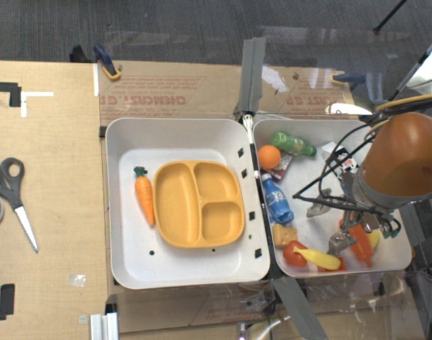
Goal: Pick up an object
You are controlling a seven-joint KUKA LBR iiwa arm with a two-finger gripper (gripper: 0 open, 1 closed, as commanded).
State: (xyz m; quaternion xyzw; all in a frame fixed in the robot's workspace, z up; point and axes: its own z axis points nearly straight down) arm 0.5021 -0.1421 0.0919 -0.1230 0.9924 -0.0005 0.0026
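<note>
Orange plastic, the small toy piece (360, 242) lay in the right bin (322, 126) near its front corner, right under your end effector (349, 238), and it looked light, stiff and slick, best pinched across its narrow middle. Whether the end effector was spread or pressed together, you couldn't tell. Both smooth white bins sat on a cardboard-covered desk (46, 190) with scissors (16, 197) at its left.

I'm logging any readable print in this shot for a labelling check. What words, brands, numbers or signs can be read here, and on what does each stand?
Cardboard behind the bins: red print, upside down and mirrored from here; too blurred to read with confidence.
Blue bottle in the right bin: a label with marks, too small to read.
Small packet by the orange ball: print too small to read.
Nothing else legible.
</note>
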